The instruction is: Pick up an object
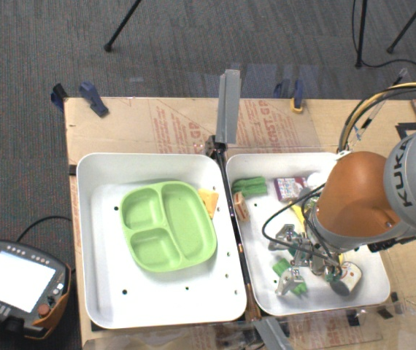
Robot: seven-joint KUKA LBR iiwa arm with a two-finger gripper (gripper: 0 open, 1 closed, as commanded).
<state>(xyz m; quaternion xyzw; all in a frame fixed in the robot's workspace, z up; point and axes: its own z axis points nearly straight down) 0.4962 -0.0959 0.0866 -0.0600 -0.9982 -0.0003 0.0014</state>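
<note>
My gripper [296, 267] is low in the right bin [260, 297], near its front, below the orange band [355, 194] of the arm. Small green pieces [281, 269] lie right beside and under the gripper; I cannot tell whether any of them is held. A white round object [349, 276] with a red mark sits just right of the gripper. Farther back in the same bin lie a green object [249, 187], a purple and white packet [290, 188] and a yellow item [296, 213], partly hidden by cables.
The left bin [98, 195] holds a light green divided plate [168, 226] and a small orange block [208, 200] at its right edge. A grey post [228, 108] stands behind the bins. A teach pendant [17, 286] lies on the floor at left.
</note>
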